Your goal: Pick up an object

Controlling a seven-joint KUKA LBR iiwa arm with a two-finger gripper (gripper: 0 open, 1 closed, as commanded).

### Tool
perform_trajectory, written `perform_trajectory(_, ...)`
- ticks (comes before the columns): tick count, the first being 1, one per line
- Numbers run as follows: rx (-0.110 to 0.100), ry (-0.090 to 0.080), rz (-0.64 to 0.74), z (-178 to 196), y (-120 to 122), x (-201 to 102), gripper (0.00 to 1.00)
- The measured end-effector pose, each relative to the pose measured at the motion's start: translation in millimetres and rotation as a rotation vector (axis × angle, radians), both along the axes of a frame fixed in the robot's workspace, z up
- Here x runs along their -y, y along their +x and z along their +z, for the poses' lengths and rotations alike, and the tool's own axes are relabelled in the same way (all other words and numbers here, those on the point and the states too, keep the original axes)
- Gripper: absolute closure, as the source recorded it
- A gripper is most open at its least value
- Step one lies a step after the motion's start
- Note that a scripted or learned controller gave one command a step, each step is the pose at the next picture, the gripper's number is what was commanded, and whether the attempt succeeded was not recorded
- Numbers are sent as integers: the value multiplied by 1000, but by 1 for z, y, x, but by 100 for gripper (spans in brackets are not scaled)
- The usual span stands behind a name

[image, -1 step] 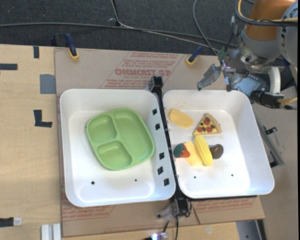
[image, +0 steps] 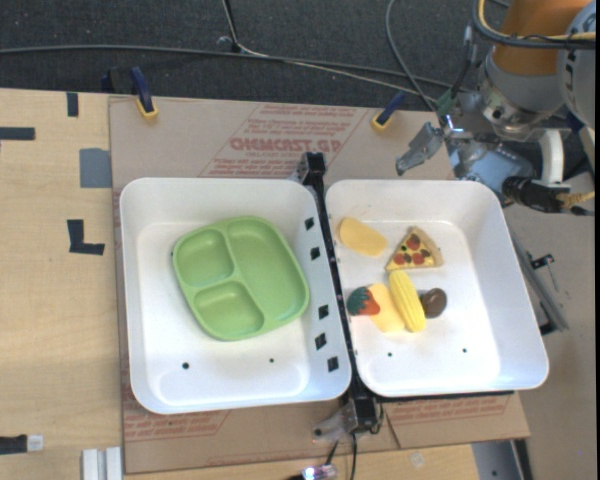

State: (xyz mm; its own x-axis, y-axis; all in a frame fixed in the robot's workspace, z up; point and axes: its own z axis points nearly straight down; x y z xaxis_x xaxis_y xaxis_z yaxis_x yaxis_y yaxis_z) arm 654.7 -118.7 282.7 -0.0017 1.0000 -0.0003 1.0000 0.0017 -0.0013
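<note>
I am watching the arm [image: 540, 28] hanging over the far right corner of the bench [image: 40, 268], with its tool [image: 450, 153] hovering just beyond the far rim of the right bin [image: 510, 298], above the cardboard sheet [image: 280, 138]. From this slant I cannot tell how the tool is set, and nothing is showing in it.

The things to pick are all lying in the right bin. A pale yellow piece [image: 361, 235] is sitting toward the far left of that bin, and a pizza slice [image: 415, 251] is lying just to its right. Nearer to me, a corn cob [image: 407, 300] is lying across a small cluster: a red and green piece [image: 361, 301] on its left, a yellow piece [image: 385, 313] touching it underneath, and a dark brown piece [image: 433, 302] on its right.

The left bin [image: 150, 358] is carrying a green divided tray [image: 240, 278], lying flat and turned at a slight angle.
</note>
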Motion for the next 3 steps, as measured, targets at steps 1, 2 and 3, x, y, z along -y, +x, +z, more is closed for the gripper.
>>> perform_trajectory(1,-5,-1,-2,-54,-2,10,0)
perform_trajectory(2,-5,-1,0,-98,-1,5,0)
perform_trajectory(3,-5,-1,-1,-149,2,13,0)
